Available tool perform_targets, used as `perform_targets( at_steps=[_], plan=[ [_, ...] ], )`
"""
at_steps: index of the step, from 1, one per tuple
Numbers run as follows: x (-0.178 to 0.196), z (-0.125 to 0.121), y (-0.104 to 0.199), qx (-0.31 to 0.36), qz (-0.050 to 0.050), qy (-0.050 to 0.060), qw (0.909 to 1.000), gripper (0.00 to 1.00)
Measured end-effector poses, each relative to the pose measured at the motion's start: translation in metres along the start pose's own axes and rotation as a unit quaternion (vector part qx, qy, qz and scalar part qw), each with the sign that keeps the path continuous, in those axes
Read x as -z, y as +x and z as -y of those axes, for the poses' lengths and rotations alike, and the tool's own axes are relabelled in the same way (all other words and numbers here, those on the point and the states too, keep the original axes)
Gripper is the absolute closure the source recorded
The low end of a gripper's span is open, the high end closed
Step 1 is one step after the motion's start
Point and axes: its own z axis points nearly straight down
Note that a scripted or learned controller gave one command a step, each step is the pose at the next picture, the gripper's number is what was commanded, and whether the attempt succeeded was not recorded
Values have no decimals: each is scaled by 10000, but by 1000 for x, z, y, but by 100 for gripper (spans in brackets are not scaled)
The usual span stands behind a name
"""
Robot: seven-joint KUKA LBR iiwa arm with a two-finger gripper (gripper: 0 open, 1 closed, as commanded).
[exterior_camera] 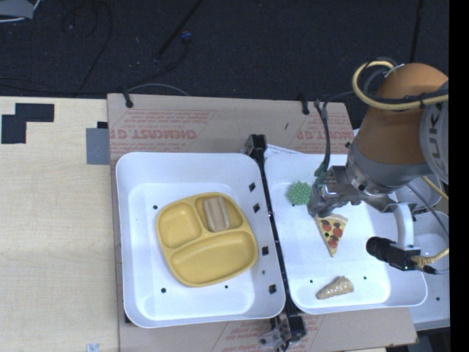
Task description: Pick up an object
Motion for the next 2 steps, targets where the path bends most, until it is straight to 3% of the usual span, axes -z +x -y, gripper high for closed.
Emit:
perform_targets(
  at_steps=[2],
  plan=[
    [-31,8,104,-2,2,23,10000,100]
  ],
)
